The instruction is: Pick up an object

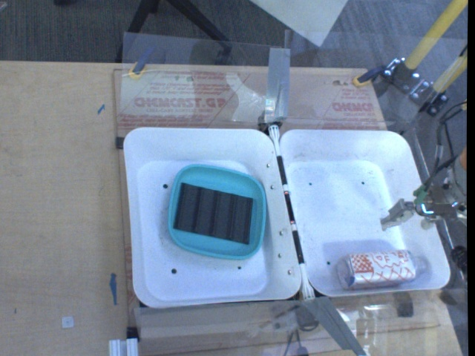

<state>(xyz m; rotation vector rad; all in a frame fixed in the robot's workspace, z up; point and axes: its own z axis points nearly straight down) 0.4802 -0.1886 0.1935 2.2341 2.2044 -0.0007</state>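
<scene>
A teal dish (217, 211) with a dark ridged insert lies in the middle of the left bin (148, 162). A red-and-white patterned packet (378, 268) lies on its side near the front edge of the right bin (334, 169). My gripper (398, 213) pokes in from the right over the right bin's right side, above and slightly behind the packet and apart from it. Nothing shows in its grasp.
A divider rail (286, 206) runs between the two bins. A clear plastic sheet with red lettering (185, 102) lies behind them. Yellow-handled poles and cables (430, 35) stand at the back right. Bare wooden bench (52, 199) extends to the left.
</scene>
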